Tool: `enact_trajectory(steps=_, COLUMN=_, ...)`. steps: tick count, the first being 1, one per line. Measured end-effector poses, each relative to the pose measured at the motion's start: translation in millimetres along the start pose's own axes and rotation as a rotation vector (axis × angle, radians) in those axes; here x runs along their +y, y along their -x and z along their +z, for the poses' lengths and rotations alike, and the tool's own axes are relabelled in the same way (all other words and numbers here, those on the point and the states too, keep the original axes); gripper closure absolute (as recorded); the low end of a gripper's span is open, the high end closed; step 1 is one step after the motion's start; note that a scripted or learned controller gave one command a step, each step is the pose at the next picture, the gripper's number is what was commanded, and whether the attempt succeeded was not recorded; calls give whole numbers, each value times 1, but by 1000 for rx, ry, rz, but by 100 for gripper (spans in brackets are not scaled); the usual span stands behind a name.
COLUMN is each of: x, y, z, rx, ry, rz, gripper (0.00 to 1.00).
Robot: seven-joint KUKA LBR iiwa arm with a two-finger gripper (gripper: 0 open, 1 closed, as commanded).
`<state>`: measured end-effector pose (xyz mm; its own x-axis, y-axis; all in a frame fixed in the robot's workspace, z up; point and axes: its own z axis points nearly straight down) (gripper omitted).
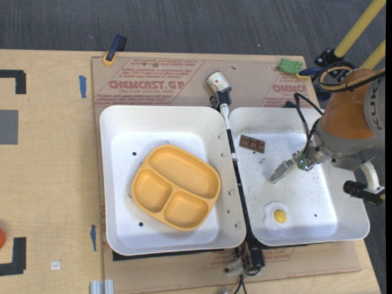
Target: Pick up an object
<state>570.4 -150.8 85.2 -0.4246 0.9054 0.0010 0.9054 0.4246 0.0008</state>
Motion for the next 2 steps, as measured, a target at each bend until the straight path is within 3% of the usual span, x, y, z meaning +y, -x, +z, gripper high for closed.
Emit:
enact_trajectory(steps=1, x=69, y=-16, z=0, rx=-2, ry=2, rz=153, gripper=0)
enact_trajectory(steps=2, x=70, y=-16, z=-11, rx=-5, ry=6, rz=151, gripper=100)
